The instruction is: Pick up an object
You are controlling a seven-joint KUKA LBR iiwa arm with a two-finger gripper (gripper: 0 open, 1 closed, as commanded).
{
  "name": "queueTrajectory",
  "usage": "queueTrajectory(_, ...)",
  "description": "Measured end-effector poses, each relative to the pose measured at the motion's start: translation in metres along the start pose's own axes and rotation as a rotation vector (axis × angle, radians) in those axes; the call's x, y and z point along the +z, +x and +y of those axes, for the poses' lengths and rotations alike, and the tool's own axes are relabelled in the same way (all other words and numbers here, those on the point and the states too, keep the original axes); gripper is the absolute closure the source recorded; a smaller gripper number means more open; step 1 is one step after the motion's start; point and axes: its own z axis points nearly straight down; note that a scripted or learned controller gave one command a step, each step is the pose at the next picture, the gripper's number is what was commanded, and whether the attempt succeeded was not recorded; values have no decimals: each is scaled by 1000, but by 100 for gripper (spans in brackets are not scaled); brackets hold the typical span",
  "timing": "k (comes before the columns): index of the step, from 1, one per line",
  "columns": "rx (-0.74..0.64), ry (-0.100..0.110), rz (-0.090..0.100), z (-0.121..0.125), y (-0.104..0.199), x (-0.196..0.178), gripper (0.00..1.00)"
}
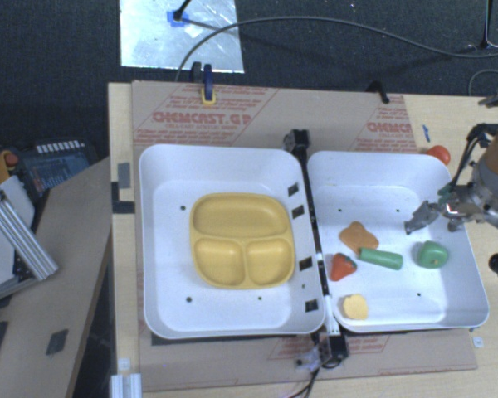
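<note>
Two shallow white bins sit side by side on a brown board laid over a pale wooden bench. The left bin carries a yellow divided tray near its middle, with bare white floor all around it up to the rims. The right bin has its far half open; the objects gather in its near half.

The gripper reaches in from the right, hanging over the right part of the right bin, just beyond the green round piece. Its fingers point left and look a little parted, with nothing between them. No object touches it.

An orange toy lies near the bin's middle. Just right of it and nearer lies a green cylinder, stretched left to right. A red strawberry-like piece lies to the left of the cylinder, close to the divider between the bins. A yellow round piece rests apart from the others beside the near rim. The green round piece lies well clear of the right wall, with open floor nearer to the camera.

A red ball sits on the board outside the bin's far right corner. Dark carpet surrounds the bench, with a shiny metal plate on it at the far left.
</note>
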Motion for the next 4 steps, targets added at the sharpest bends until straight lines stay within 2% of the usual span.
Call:
queueTrajectory(1,1,-1,0,-2,-3,62,0)
queueTrajectory(2,1,-2,-1,-1,-2,89,0)
queueTrajectory(3,1,-6,-2,0,-3,77,100)
queueTrajectory(4,-2,-7,-3,-6,4,22,100)
